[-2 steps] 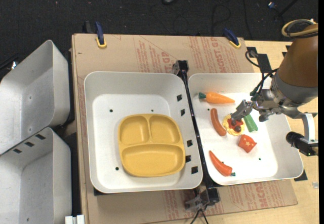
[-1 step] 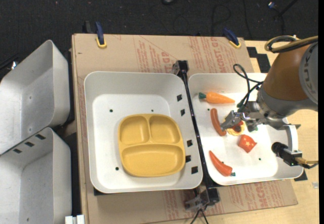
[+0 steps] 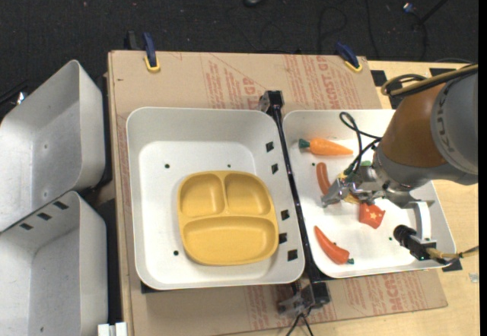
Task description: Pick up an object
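The right bin (image 3: 304, 125) holds an orange carrot (image 3: 329, 147) near its back, a thin red sausage-like piece (image 3: 323, 176) left of centre, a small red pepper-like piece (image 3: 371, 215) under the wrist, and a red chili pepper (image 3: 332, 246) near the front. My gripper (image 3: 340, 193) hangs low over the middle of this bin, just right of the sausage piece and left of the small red piece. The arm's grey and orange body covers the bin's right side. Nothing shows between the fingers.
The left bin (image 3: 144, 175) carries a yellow divided tray (image 3: 227, 218). A black divider rail (image 3: 285, 175) runs between the bins. Two more white bins (image 3: 46, 175) lie off the bench at the left. Cables trail over the right bin.
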Available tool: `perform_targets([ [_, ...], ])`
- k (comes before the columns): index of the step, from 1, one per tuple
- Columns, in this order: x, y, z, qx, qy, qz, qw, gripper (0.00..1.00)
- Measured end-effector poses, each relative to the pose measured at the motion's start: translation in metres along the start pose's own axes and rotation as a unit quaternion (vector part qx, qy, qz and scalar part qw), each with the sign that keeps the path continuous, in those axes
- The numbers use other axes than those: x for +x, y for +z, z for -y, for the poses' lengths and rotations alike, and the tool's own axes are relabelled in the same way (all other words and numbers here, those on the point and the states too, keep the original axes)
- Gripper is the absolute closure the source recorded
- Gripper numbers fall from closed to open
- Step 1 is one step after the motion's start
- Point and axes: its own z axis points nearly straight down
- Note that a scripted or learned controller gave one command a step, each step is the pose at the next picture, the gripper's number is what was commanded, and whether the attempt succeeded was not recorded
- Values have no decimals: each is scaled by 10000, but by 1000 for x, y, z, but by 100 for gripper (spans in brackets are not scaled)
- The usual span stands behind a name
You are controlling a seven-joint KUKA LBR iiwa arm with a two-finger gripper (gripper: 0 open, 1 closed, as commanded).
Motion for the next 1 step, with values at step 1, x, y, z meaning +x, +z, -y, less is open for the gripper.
perform_targets([
  [1,0,-13,-1,-16,8,2,10000,100],
])
